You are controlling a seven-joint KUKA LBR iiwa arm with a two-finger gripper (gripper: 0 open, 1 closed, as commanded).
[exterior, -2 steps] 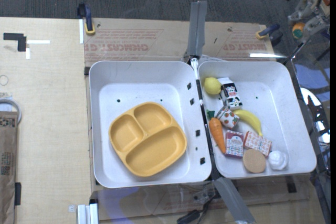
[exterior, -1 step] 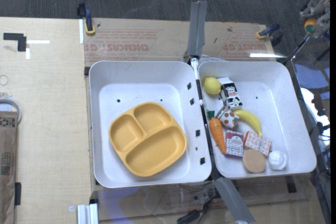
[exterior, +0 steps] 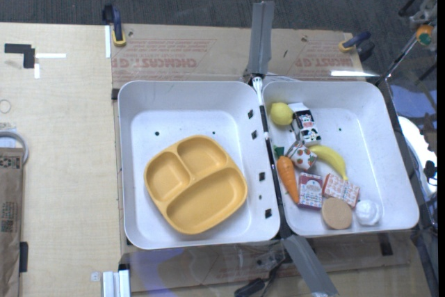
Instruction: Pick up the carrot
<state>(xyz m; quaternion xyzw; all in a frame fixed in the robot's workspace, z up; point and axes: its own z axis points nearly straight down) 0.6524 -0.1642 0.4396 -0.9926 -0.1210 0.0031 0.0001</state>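
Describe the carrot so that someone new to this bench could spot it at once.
Look in the right white bin, along its left wall beside the divider. The carrot lies there, just below a small strawberry-patterned item. It is the only orange, tapered piece, unlike the yellow banana and lemon nearby.

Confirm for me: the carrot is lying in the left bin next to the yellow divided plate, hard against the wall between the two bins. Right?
Not quite. The camera view shows the carrot in the right bin, not the left. It does lie hard against the wall between the two bins, below the lemon. The yellow divided plate sits in the left bin, across that wall from the carrot.
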